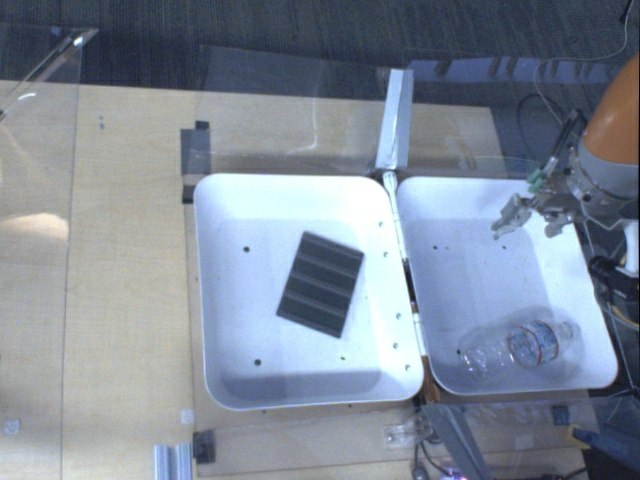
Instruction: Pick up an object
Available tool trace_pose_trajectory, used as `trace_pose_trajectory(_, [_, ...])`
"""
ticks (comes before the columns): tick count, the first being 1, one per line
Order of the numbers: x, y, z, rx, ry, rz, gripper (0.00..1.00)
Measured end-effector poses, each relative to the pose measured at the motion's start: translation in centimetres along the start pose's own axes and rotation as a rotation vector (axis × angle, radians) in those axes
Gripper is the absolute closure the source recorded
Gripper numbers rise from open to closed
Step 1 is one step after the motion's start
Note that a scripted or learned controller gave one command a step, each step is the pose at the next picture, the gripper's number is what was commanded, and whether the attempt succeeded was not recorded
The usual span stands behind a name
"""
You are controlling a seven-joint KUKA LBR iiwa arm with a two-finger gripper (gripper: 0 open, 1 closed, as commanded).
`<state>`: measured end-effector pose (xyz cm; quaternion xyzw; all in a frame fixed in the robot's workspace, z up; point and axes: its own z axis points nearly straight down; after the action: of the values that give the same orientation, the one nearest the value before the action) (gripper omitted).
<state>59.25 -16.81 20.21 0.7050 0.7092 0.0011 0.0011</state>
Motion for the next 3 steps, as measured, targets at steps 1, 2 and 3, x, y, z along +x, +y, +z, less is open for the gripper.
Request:
trace_pose_trajectory(1, [-2.8, -8.7, 8.8, 0.001, 0.0, -0.096, 0.0])
trace_pose_trajectory(2, [-3.7, -10.2, 11.2, -0.009, -0.004, -0.208, 0.0])
trace_pose_trajectory(3, [1.0, -10.4, 9.6, -0.002, 0.0, -0.012, 0.0])
